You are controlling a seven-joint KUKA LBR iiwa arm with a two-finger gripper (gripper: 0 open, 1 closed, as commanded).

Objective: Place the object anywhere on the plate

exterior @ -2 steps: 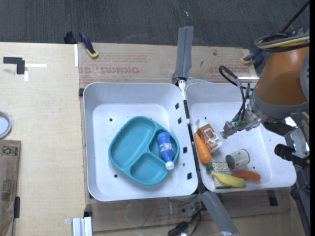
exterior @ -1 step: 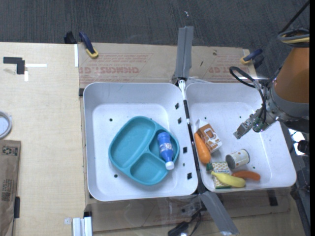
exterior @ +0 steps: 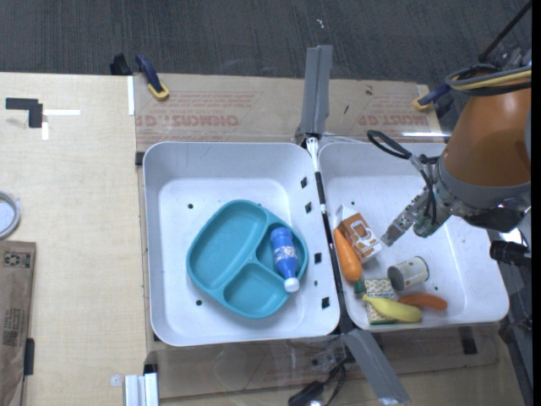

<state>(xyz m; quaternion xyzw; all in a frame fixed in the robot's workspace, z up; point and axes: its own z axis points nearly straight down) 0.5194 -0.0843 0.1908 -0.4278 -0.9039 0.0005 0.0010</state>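
A teal divided plate (exterior: 224,252) lies in the left bin (exterior: 165,227). A blue bottle (exterior: 284,254) with a white cap rests on its side across the plate's right rim, cap toward the front. My gripper (exterior: 392,233) hangs low in the right bin (exterior: 473,265), angled down to the left. Its tip is just right of an orange and white carton (exterior: 358,233), and I see nothing held in it. An orange carrot (exterior: 347,257) lies along that bin's left wall beside the carton.
Toward the front of the right bin lie a small grey can (exterior: 409,271), a yellow banana (exterior: 396,310), a reddish-orange piece (exterior: 423,301) and a small green packet (exterior: 378,287). The divider wall between the bins carries a grey post (exterior: 317,91).
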